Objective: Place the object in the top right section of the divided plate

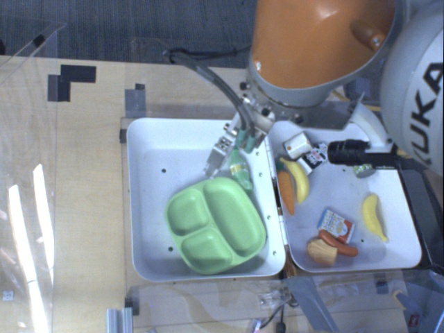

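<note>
1. A camera looks down at a slant on a pale wooden bench (69, 186) bearing two shallow white bins side by side.
2. The left bin (149, 179) holds a green divided plate (172, 217) with three sections, turned at an angle and lying toward the bin's near right corner.
3. The grey arm with its orange band reaches in from the upper right, and its gripper (227, 157) hangs over the left bin, just above the plate's far right edge.
4. A small pale green object (241, 166) sits directly under the gripper, close against the wall between the two bins. Its lower end meets the plate's top right rim.
5. The object may be in the gripper's grasp, but the view is too cluttered here; I cannot tell whether the gripper is wide, narrow or holding it.
6. The right bin (395, 200) holds, at its far left, a small white block (296, 144) and a banana (300, 179) touching a carrot (286, 194).
7. Further right lies a second banana (374, 217).
8. Near the front lie a small blue and orange carton (335, 222), a sausage (338, 245) and a tan bread roll (321, 253), close together.
</note>
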Controlling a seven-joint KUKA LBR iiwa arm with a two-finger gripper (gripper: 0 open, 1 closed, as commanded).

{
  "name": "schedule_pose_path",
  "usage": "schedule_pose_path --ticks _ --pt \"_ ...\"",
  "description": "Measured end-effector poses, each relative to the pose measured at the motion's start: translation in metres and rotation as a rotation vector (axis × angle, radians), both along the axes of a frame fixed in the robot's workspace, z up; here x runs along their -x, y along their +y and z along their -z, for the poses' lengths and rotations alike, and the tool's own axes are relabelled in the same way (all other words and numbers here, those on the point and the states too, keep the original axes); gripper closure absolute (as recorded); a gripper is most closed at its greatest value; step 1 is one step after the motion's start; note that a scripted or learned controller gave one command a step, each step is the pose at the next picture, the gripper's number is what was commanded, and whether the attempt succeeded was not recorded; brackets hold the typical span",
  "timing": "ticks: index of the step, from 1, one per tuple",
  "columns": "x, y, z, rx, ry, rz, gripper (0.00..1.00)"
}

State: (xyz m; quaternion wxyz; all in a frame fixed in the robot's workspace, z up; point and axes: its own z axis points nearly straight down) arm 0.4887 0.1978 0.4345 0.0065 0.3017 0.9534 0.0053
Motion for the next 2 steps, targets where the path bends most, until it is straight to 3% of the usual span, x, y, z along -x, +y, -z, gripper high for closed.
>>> schedule_pose_path --ticks 1,2 --pt "-0.002 0.002 -0.012 -0.006 -0.014 -0.005 1.00" --pt "0.000 -0.054 -0.001 -0.002 0.004 0.347 1.00"
